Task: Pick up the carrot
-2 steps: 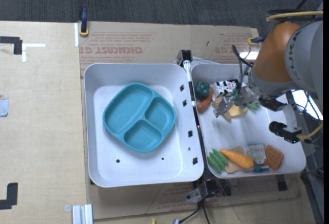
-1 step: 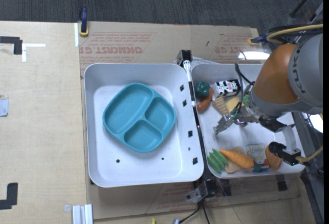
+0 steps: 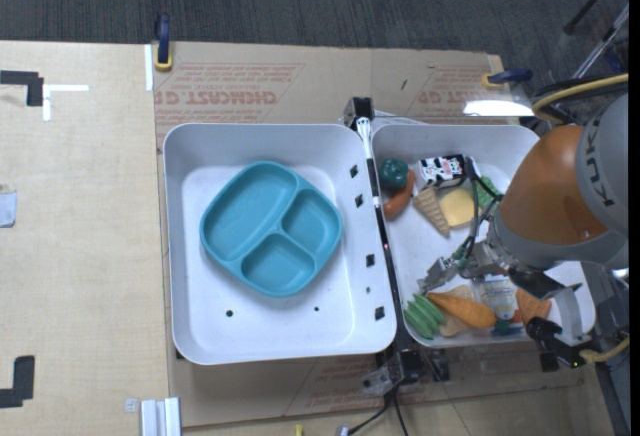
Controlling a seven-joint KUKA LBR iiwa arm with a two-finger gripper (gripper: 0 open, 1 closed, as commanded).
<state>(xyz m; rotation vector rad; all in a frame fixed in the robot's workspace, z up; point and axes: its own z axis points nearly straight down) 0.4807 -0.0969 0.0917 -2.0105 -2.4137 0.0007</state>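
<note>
I am looking down on the bench (image 3: 80, 274) with two white bins side by side. Nearest me, in the right bin (image 3: 400, 254), the carrot (image 3: 466, 308) is lying along the front wall, its orange body beside green leafy pieces (image 3: 422, 316) at its left end. The gripper (image 3: 468, 262) is hovering just above and behind the carrot (I cannot tell whether the fingers are apart or together). The arm's orange band (image 3: 548, 186) is covering the bin's right side. Farther back are lying a yellow wedge (image 3: 458, 208), a dark green round item (image 3: 395, 171) and a black-and-white pack (image 3: 444, 167). In the left bin (image 3: 190, 324), a blue divided plate (image 3: 270, 228) is sitting.
</note>
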